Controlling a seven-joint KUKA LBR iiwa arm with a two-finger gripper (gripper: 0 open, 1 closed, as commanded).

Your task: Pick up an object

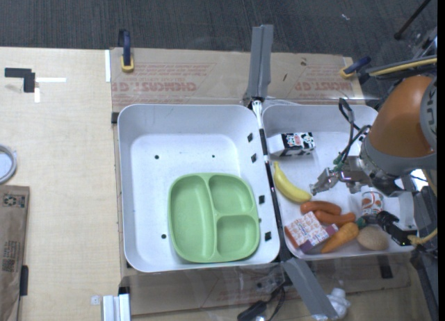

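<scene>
Banana (290, 186) is the likely pick, lying at the right bin's (313, 112) left wall, just beside the end effector (325, 182); whether that is spread or pressed together cannot be told. Nearest the tabletop's front edge: snack packet (304, 231), carrot (339, 237), sausages (321, 208). Best descend centred, square across the curve, clear of them. Farther: cow-print carton (297, 141). Cardboard beyond reads "CHEMCAST GP", upside down.

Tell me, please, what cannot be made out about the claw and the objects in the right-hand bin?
- Claw: too small and blurred in the camera view to tell its finger state.
- Small carton: its print is too small to read.
- Red-and-white can: partly hidden by the wrist.
- Snack packet: label is illegible, and the carrot overlaps one edge.
</scene>
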